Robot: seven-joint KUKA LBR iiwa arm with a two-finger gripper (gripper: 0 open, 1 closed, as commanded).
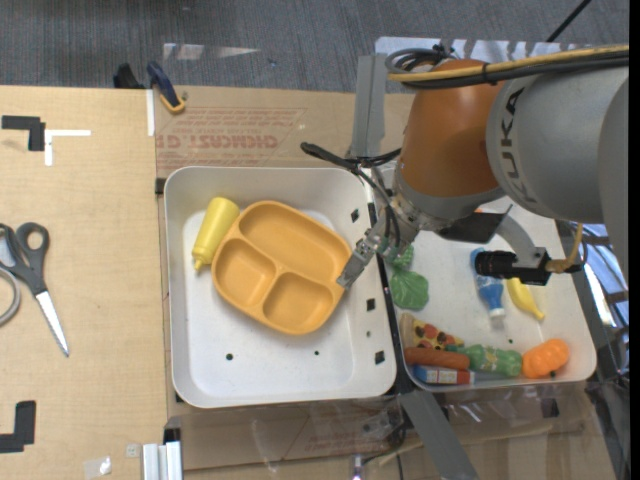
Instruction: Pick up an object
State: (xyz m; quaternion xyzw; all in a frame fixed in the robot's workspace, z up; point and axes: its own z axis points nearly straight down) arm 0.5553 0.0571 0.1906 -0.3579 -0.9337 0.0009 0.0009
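My gripper (372,253) hangs low over the wall between the two bins, its tip next to the right rim of an orange divided plate (275,266). That plate lies in the left bin (200,368), and a yellow bottle (212,230) leans against its left edge. Just right of the gripper, a green toy (410,290) rests in the right bin (575,318). The orange wrist and grey arm cover the upper part of the right bin. I see nothing held in the gripper.
The right bin also holds a blue tube (490,296), a yellow banana (526,300), an orange fruit (545,358), a green vegetable (492,360) and a red packet (440,368). Scissors (35,278) lie on the bench at the left.
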